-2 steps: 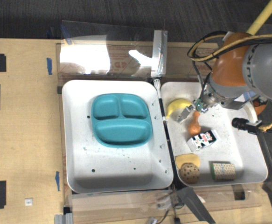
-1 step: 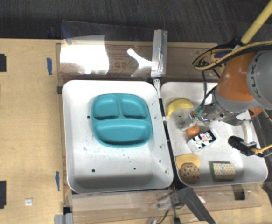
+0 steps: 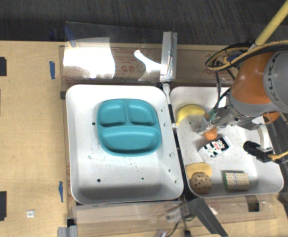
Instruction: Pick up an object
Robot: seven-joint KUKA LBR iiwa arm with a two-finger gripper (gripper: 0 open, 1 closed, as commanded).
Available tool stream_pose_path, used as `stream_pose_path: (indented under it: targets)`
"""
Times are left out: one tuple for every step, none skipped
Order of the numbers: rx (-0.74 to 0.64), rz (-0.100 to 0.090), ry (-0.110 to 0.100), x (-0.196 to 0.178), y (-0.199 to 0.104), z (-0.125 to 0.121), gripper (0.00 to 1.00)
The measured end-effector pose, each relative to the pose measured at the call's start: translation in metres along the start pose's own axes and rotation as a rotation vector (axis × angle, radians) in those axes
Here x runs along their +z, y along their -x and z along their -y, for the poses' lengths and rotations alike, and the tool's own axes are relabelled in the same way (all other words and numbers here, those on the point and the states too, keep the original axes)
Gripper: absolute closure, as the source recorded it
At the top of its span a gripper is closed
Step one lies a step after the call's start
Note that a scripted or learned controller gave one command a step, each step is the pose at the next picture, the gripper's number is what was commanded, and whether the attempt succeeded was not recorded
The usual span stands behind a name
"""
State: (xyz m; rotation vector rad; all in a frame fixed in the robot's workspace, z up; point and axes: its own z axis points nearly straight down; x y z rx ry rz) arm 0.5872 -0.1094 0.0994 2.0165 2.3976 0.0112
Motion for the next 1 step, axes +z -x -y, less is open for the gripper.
stream_pose_path:
  targets:
    - [0.298,-0.001,-0.009,-0.0857,-0.0797,-0.047,1.0]
